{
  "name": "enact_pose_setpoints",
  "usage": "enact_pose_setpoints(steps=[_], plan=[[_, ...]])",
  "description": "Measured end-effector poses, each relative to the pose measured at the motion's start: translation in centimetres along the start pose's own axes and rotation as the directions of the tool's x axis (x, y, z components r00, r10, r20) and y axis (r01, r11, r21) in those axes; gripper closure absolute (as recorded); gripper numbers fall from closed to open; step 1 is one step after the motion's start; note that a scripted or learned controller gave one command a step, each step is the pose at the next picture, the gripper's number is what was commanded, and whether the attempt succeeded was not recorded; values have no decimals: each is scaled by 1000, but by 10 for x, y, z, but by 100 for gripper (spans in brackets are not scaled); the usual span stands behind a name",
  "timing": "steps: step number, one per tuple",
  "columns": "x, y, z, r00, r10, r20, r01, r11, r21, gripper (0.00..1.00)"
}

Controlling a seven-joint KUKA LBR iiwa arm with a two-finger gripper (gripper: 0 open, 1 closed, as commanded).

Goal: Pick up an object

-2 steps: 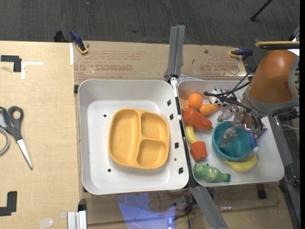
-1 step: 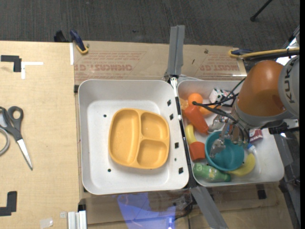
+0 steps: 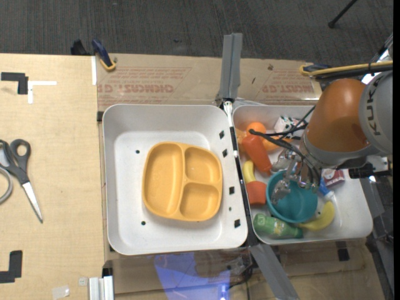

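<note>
Looking down on the bench (image 3: 50, 186), we see two white bins side by side. The left bin (image 3: 119, 167) holds a yellow divided plate (image 3: 182, 182), lying flat near its centre. The right bin (image 3: 356, 220) is crowded: a teal bowl (image 3: 294, 204) sits toward 6 o'clock, a green bottle (image 3: 275, 227) lies just beside it at its 7 o'clock, a banana (image 3: 322, 216) curves along its 4 o'clock edge, and an orange carrot-like toy (image 3: 257, 152) lies at its 11 o'clock. The arm (image 3: 340, 124) comes in from 3 o'clock, and the gripper (image 3: 294, 177) hangs over the bowl's upper rim. We cannot tell how far the jaws are parted or whether they grip anything. Scissors (image 3: 22, 170) lie on the bench at 9 o'clock.
</note>
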State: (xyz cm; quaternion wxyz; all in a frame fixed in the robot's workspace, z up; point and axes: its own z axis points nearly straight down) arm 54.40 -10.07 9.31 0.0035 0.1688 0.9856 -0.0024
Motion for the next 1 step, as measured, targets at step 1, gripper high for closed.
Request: enact_pose_setpoints(steps=[1], plan=[[-64, -63, 1, 1000, 5, -2, -5, 1000, -4, 0]])
